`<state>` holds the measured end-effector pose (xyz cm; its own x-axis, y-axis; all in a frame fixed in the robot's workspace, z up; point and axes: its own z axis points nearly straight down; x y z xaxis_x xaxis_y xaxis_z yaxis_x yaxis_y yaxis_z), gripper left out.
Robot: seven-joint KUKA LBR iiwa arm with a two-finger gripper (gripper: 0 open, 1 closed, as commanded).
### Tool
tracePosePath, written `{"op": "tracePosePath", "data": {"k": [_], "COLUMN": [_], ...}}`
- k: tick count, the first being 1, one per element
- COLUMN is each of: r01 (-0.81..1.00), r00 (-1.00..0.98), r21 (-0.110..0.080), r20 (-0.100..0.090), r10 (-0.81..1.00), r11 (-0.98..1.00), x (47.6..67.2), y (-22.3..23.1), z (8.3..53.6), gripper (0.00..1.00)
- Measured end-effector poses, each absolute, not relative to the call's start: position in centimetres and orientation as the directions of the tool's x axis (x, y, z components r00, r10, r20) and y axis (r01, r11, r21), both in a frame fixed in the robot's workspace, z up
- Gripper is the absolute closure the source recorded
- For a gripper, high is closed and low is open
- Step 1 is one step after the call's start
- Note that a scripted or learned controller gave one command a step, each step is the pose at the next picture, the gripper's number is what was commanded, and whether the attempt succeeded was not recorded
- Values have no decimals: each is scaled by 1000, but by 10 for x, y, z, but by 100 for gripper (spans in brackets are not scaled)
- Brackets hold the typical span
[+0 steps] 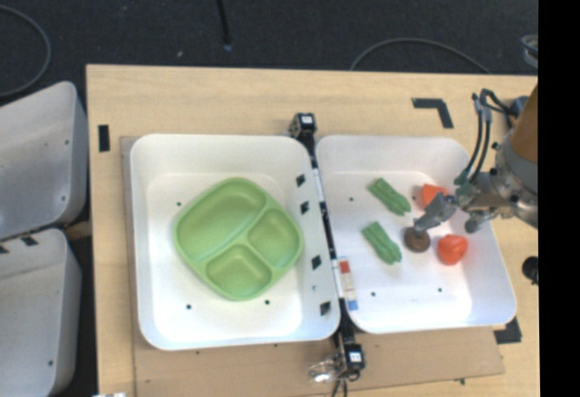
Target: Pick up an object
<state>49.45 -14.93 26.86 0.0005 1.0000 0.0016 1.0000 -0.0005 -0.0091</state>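
In the right bin (408,305) lie two green pods, one (388,196) further back and one (381,242) nearer the front. A small orange piece (425,195), a brown round piece (417,240) and a red-orange piece (451,248) lie toward the bin's right side. My gripper (452,221) hangs over that right side, open, its fingers spread. Its left finger (432,213) points down toward the brown piece, and the red-orange piece sits just in front of the gap. Nothing is between the fingers.
A green divided plate (237,238) lies in the left bin (154,314). A rail with black clips (319,223) separates the two bins. Cables (485,114) run by the arm at the bench's right edge.
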Motion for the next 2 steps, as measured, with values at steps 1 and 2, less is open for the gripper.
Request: {"op": "tracePosePath", "data": {"k": [1, 2], "r01": [1000, 1000], "r00": [-2, 1], "r21": [3, -3], "r20": [-1, -1], "r10": [1000, 1000], "r11": [2, -1], "x": [497, 503], "y": [-149, -143], "z": [274, 218], "gripper": [0, 0]}}
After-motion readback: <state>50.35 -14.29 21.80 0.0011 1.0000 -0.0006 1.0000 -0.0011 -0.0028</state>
